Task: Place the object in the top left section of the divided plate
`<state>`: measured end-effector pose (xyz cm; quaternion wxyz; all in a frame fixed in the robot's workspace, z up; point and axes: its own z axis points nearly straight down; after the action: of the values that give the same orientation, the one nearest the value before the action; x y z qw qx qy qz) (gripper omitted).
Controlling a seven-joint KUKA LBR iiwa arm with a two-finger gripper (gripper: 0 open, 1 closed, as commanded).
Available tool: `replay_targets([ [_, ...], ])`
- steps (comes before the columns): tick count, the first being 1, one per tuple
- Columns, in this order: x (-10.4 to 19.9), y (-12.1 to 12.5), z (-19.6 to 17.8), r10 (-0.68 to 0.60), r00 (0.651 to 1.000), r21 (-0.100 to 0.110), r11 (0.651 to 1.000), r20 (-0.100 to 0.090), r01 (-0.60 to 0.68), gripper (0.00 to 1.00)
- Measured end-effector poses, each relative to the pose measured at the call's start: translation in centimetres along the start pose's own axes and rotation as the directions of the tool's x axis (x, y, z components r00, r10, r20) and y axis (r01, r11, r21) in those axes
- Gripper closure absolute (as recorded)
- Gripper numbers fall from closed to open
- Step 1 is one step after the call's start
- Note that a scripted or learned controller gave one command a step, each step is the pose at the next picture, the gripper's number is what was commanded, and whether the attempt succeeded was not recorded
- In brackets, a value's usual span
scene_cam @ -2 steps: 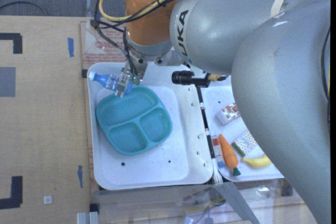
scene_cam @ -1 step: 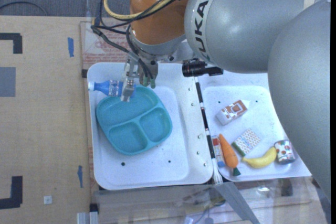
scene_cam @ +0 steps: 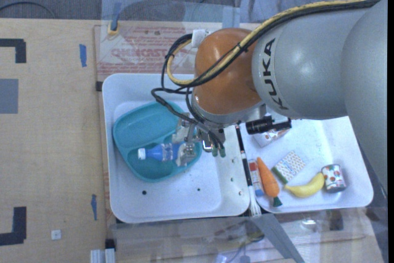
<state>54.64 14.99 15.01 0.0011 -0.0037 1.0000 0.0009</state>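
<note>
- The hand point(scene_cam: 196, 143) hangs low over the blue divided plate point(scene_cam: 138, 126) in the left bin point(scene_cam: 178, 200); I cannot tell whether it grips anything.
- A small plastic bottle point(scene_cam: 159, 153) lies on its side in the plate's lower section, just beside the hand, likely the object meant for the top left section.
- In the right bin point(scene_cam: 354, 132), a carrot point(scene_cam: 267, 178), banana point(scene_cam: 305, 186) and small can point(scene_cam: 333, 177) sit well apart, out of the way.

We are looking at an arm point(scene_cam: 320, 64) with a smooth, rounded grey shell bearing "KUKA" in black letters. An orange band point(scene_cam: 225, 74) is wrapping the wrist, glossy and dome-shaped. Yellow and black cables point(scene_cam: 184, 74) are looping across it. Below, the metal gripper point(scene_cam: 196, 143) is showing small silvery parts and dark fittings.
</note>
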Motion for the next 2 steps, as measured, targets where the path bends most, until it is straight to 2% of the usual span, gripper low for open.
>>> replay_targets([
  [1, 5.3, -0.5, 3.6, -0.241, 0.97, 0.0, 0.97, 0.018, 0.241, 1.0],
  [2, 3.1, 4.8, -3.1, -0.32, 0.947, -0.001, 0.947, 0.003, 0.32, 1.0],
])
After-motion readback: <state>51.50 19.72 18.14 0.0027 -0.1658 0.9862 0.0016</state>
